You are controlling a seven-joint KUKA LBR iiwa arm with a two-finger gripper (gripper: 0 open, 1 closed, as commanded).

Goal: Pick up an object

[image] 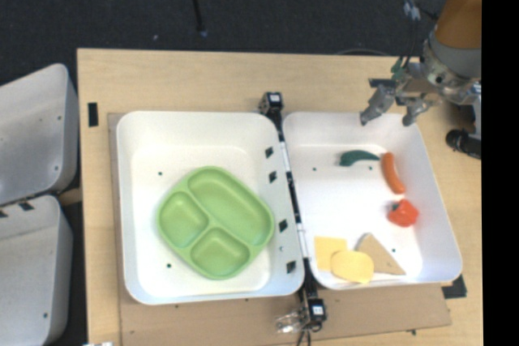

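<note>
On my worktop (pixel 97 85) I see two shallow white plastic bins side by side: the left bin (pixel 130 174) holds a green three-compartment plastic tray (pixel 215 221) near its middle. In the right bin (pixel 324 142), a dark green curved piece (pixel 358 158) lies toward the back, with an orange sausage-shaped toy (pixel 393 173) just right of it and a red tomato-like toy (pixel 403 212) in front of that. At the bin's front, a yellow square slice (pixel 328 250), a yellow round piece (pixel 352 266) and a tan wedge (pixel 381 254) lie clustered and touching.

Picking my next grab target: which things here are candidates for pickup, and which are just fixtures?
Pickup candidates, right bin: dark green piece, orange sausage, red piece, yellow pieces, tan wedge; gripper open above.

Fixtures: green divided plate, left bin.
</note>
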